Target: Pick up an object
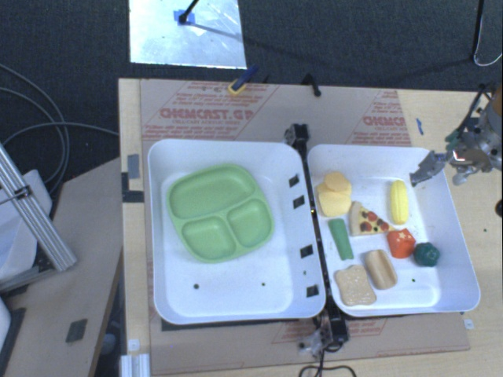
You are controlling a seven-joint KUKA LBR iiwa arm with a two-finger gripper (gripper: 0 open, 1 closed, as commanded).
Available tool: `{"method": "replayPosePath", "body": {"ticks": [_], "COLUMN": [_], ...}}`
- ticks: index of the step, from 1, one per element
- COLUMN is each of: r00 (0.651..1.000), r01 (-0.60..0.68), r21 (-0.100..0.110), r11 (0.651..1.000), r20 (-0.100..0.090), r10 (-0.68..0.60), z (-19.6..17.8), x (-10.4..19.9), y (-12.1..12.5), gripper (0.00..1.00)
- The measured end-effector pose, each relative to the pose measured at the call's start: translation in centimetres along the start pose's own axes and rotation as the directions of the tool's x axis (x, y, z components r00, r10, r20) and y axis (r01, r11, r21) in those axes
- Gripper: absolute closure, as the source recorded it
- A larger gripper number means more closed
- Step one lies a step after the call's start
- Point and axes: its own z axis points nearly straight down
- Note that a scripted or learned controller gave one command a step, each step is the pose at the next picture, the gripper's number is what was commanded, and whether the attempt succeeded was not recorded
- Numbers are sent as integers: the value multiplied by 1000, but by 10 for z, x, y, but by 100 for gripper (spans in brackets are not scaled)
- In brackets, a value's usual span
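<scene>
Nearest the camera, at the six o'clock end of the right bin (456, 234), lie a slice of toy bread (354, 285) and, just beside it toward three o'clock, a hot-dog bun (380, 269). Further toward three o'clock sits a dark green round piece (425, 254), with a red-orange tomato-like piece (401, 243) close at its ten o'clock. Up the bin toward twelve o'clock come a green stick (340, 239), a pizza slice (366, 221) and a yellow corn cob (399, 201), then a pale yellow cheese-like stack (335, 194) at the bin's ten o'clock corner.

Left bin (212, 293) holds a light green divided plate (219, 212) — three compartments, sitting toward the bin's nine o'clock side.

Gripper (440, 166) hangs over the right bin's two o'clock corner, the arm (487, 132) entering from three o'clock. Its two fingers stand apart, one grey fingertip (424, 169) reaching toward nine o'clock, and nothing sits between them. It is apart from every toy — the corn cob is the nearest, at its seven o'clock.
</scene>
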Motion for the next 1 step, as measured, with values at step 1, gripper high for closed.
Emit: {"method": "replayPosePath", "body": {"ticks": [1], "r00": [1000], "r01": [-4], "r21": [13], "r11": [1000], "r20": [-4], "r10": [4], "z": [136], "x": [-9], "y": [-41], "gripper": [0]}}
